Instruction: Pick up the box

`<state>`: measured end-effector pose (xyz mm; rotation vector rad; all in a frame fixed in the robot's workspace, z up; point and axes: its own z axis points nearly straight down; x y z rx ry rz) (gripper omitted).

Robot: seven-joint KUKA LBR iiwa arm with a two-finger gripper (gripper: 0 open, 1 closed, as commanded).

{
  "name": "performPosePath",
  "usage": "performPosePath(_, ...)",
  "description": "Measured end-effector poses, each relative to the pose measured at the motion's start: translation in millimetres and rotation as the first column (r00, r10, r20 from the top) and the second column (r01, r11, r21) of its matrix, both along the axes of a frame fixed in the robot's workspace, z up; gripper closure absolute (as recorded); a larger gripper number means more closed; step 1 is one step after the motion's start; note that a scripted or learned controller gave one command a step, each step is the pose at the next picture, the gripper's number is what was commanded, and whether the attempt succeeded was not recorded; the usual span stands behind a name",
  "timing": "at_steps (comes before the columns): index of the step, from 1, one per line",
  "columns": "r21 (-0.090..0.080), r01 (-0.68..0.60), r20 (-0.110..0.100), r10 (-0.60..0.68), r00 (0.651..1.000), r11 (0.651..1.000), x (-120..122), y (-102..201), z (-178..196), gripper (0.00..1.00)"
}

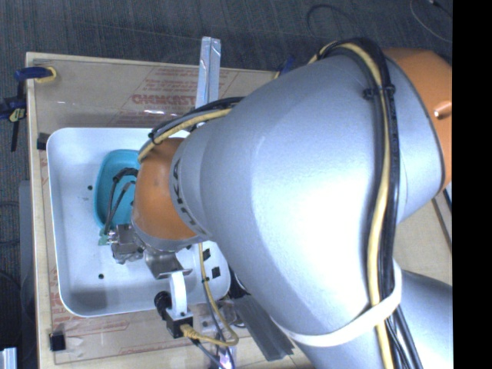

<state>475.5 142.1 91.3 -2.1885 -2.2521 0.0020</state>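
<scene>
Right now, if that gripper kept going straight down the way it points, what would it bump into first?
Probably the turquoise object lying in the left white bin; the gripper hangs by its lower edge. Depth is unclear, so it might meet the bin floor instead.

Teal box in the left bin, half hidden by the arm

The box [114,181] shows as a bright teal shape with a rounded outline, lying on the white floor of the left bin [69,229], toward its nine o'clock side and nearer the far wall than the near one. Its three o'clock side is covered by the arm's orange band [154,198] and dark cables, so its full outline and tilt cannot be told.
</scene>
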Motion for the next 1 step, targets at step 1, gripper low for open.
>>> performPosePath(1, 0.004, -0.176, -0.019, 0.176, 0.984, 0.984, 58.3, -35.1, -4.6, 1.00)
